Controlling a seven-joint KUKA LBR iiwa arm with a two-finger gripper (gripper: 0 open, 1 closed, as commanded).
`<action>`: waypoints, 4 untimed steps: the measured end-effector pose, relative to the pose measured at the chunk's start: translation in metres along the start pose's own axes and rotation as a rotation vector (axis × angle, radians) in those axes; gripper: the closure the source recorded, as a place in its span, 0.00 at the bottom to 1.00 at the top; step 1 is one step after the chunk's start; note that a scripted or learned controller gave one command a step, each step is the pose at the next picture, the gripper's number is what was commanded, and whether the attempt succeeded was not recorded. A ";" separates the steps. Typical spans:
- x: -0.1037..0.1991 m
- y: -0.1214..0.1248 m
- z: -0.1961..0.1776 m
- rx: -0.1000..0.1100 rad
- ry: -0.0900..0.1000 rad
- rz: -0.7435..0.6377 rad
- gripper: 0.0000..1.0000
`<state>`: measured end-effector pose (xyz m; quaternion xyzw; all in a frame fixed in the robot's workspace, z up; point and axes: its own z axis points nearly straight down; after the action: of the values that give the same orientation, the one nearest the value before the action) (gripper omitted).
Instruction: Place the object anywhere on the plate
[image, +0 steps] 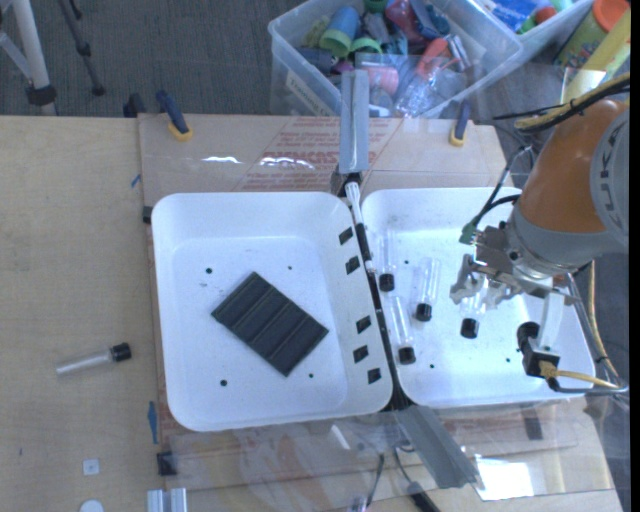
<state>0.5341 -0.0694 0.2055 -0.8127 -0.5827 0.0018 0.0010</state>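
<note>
Arm poised over the right bin (560, 385).
The gripper (478, 297) hovers above a vial (424, 290); finger state indiscernible. The dark plate (269, 322) waits centre-left.

A clear tub (300, 50) of bright toys sits beyond the bench; a capped tube (92, 359), possibly a vial, lies left of the bins.

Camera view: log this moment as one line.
end effector over right bin | clear tubes lying in right bin | dark plate in left bin, bare
</note>
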 end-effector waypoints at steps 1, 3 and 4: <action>0.093 0.093 0.021 -0.002 0.000 0.059 1.00; 0.245 0.056 -0.004 -0.005 0.001 0.047 1.00; 0.309 0.035 -0.015 -0.006 0.001 -0.164 1.00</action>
<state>0.6663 0.2118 0.2202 -0.7621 -0.6474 -0.0006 -0.0009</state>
